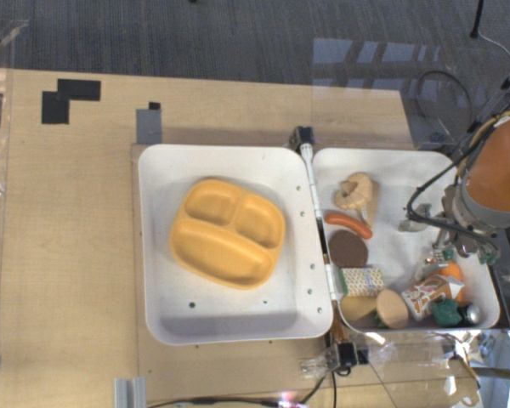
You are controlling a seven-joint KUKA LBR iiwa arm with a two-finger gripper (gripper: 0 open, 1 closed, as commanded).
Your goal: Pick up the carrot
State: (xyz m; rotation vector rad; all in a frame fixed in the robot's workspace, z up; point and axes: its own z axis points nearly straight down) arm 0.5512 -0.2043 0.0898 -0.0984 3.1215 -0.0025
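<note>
Here the carrot [450,272] is lying at the lower right of the frame, in the right bin [391,177], touching a printed carton [427,296]. It is looking like a light, stiff, smooth toy, probably best pinched across its orange body. The gripper [449,252] is hovering right over it; I cannot tell its state. The carton's print is proving too small to read.

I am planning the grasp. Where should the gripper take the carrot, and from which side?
Probably the orange body of the carrot, from above: the gripper hovers over it, the bin wall crowds one side, and the printed cup presses the other.
</note>
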